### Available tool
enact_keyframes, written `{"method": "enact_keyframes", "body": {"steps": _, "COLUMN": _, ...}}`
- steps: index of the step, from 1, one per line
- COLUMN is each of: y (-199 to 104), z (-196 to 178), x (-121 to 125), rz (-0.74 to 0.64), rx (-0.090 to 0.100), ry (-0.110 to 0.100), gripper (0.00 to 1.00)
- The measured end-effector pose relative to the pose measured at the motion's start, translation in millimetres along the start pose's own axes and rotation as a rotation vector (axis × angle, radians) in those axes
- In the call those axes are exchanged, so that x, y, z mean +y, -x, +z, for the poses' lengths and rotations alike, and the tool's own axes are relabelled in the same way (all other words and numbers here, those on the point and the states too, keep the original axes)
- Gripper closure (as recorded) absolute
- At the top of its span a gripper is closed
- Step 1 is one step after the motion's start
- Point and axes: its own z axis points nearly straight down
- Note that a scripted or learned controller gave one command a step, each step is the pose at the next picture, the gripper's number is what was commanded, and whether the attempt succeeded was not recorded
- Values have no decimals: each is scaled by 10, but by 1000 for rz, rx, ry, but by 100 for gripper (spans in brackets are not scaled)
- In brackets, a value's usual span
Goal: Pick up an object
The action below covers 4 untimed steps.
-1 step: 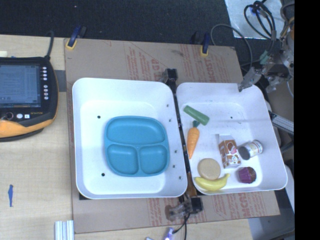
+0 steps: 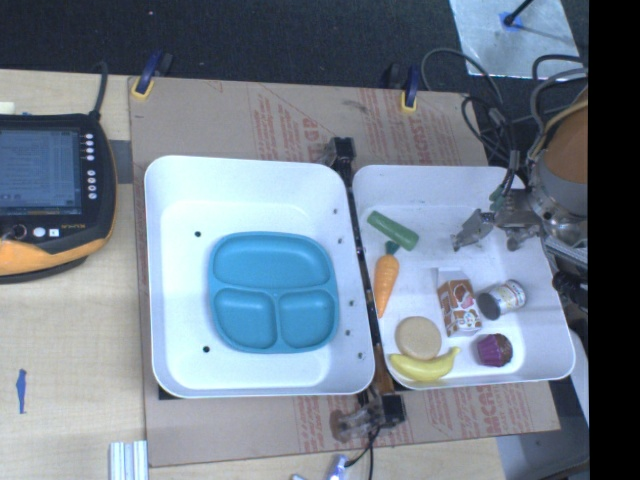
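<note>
The right bin (image 2: 420,183) holds a green cucumber (image 2: 392,229), an orange carrot (image 2: 385,283), a brown snack packet (image 2: 458,306), a small tin can (image 2: 503,299), a tan round bun (image 2: 418,336), a yellow banana (image 2: 424,366) and a purple fruit (image 2: 493,349). My gripper (image 2: 490,225) hangs over the bin's upper right part, above and to the right of the packet. Its fingers are spread open with nothing between them.
The left bin (image 2: 180,183) bears a blue divided plate (image 2: 272,290). A teach pendant (image 2: 50,193) lies at the far left of the bench. Cables (image 2: 480,88) run along the back right, and clamps sit at the board's far edge.
</note>
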Motion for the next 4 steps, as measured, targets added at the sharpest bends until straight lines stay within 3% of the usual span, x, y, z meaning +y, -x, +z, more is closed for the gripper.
{"method": "enact_keyframes", "body": {"steps": 1, "y": -207, "z": 722, "x": -293, "rz": 1, "rx": 0, "ry": 1, "gripper": 0}}
{"method": "enact_keyframes", "body": {"steps": 2, "y": -192, "z": 613, "x": -288, "rz": -2, "rx": -3, "ry": 1, "gripper": 100}}
{"method": "enact_keyframes", "body": {"steps": 3, "y": -435, "z": -360, "x": -134, "rz": 1, "rx": 0, "ry": 6, "gripper": 100}}
{"method": "enact_keyframes", "body": {"steps": 4, "y": -1219, "z": -287, "x": 385, "rz": -1, "rx": 1, "ry": 3, "gripper": 100}}
